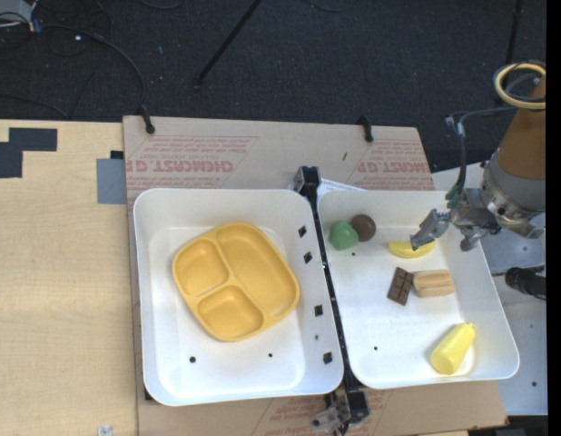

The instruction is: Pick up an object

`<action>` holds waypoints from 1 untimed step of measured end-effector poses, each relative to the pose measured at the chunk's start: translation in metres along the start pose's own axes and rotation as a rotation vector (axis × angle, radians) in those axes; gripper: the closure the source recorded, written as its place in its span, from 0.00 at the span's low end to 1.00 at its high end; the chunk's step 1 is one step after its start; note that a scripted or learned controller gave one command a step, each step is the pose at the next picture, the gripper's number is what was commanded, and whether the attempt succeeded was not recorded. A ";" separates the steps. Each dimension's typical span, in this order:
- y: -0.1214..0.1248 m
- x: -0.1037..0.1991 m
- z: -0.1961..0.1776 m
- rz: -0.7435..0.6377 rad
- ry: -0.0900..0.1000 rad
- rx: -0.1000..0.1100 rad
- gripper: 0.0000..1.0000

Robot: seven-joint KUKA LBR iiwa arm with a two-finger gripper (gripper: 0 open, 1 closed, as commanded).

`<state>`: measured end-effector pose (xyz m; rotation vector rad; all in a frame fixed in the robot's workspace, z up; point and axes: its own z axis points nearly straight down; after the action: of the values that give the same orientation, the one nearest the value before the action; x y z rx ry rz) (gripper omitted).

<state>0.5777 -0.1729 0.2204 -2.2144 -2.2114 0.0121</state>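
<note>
The light wooden table [54,280] fills the left side, with dark patches near its upper left corner. Next comes a sheet of printed cardboard [262,157] lying under both bins. The left bin [162,352] holds a yellow divided plate [235,280] with three compartments, set at a slant near the bin's middle. A black divider clip strip [321,271] runs down between the two bins.

In the right bin [389,352], the things lie as follows. A green ball [343,235] sits near the upper left corner, touching or just beside a brown ball [363,227] to its right. Farther right lies a small yellow banana [412,249], curved, near the bin's upper edge. Below it, a dark chocolate-coloured block [401,286] lies tilted, just beside a tan wooden block [434,283] on its right. Near the lower right corner rests a yellow cylinder-like object [452,348], tilted, well apart from the others.

The claw [429,229] hangs over the upper right part of the right bin, at the banana's right end; its grey finger reaches down to the fruit's tip and seems to touch or overlap it. Whether the claw is released or clenched cannot be told from this angle, and nothing is clearly between the fingers. The banana lies on the bin floor. The arm [521,153], with its orange band, enters from the right.
</note>
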 end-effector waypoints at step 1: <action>0.002 0.000 -0.006 -0.002 -0.002 -0.011 0.00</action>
<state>0.5802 -0.1729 0.2262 -2.2188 -2.2199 0.0025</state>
